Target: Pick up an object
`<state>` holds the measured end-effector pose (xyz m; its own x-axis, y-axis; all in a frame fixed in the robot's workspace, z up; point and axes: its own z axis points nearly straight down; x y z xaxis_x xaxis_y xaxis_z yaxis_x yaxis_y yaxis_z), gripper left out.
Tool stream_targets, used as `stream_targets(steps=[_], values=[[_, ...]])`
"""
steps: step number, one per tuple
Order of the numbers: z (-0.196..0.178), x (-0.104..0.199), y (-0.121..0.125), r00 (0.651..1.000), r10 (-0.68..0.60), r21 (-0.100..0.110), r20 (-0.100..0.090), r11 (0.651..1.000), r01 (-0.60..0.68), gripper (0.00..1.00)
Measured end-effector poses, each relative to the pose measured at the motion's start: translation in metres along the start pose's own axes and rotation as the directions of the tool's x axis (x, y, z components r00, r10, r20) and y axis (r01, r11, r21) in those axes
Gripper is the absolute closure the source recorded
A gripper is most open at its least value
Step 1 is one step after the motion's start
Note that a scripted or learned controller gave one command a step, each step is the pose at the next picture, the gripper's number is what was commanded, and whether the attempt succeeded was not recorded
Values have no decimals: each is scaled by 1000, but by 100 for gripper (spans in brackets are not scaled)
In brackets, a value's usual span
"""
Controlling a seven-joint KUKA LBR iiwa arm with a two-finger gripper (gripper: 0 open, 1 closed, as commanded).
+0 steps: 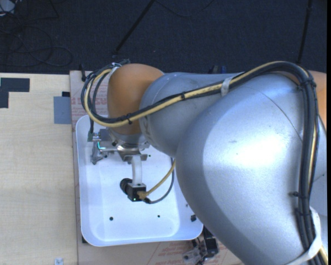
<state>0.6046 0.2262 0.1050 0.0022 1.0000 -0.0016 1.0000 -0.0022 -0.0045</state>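
Hovering near ten o'clock in the shallow white plastic bin (99, 225), the grey two-finger gripper (98, 150), spread or closed I cannot tell, should centre before descending; a small dark object (192, 218), possibly the target, lies at four o'clock.

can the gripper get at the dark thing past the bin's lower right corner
Probably not directly: the gripper hangs over the bin at its far end, and the dark thing lies outside the rim, partly hidden by the arm. It would have to cross the rim first.
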Motion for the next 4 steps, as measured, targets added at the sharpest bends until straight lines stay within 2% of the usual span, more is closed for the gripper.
stream_targets(steps=[1,2,3,4], values=[[-119,17,42,1000,-4,-15,-5,1000,4,0],[-120,15,39,1000,-4,1,1,1000,4,100],[-110,4,38,1000,-2,-1,1,1000,2,100],[-231,18,5,1000,-6,-10,-5,1000,6,100]])
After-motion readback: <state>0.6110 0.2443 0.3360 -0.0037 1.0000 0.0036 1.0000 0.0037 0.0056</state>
